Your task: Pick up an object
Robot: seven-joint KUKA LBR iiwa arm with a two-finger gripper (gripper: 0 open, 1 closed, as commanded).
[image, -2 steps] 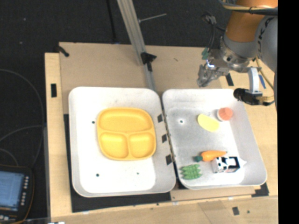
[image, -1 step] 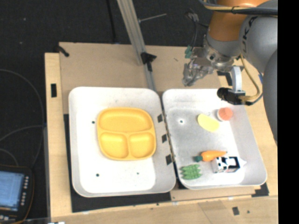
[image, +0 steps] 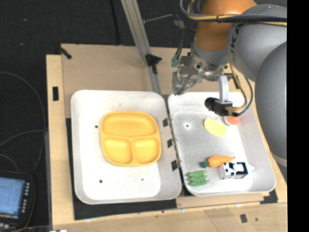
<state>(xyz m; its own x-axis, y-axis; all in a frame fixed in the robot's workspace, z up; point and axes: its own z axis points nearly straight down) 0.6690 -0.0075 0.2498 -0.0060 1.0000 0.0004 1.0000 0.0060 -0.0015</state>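
- The two-finger gripper (image: 181, 87) hangs over the far-left corner of the shallow white right-hand bin (image: 251, 185); finger state cannot be determined.
- Candidate objects in that bin: flat yellow oval piece (image: 215, 127), small orange carrot toy (image: 219, 161), green ridged toy (image: 197, 179), black-and-white box (image: 234, 169).
- Recommended: centre over the isolated yellow piece, well apart from the bin wall, then descend.
- The left-hand white bin (image: 84, 178) carries a yellow three-compartment plastic tray (image: 130, 138).
- Both bins rest on a tan board (image: 60, 211); dark floor surrounds it.

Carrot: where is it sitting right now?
The carrot lies in the right bin, toward its near edge, just above the black-and-white toy cow and to the right of the green pea pod.
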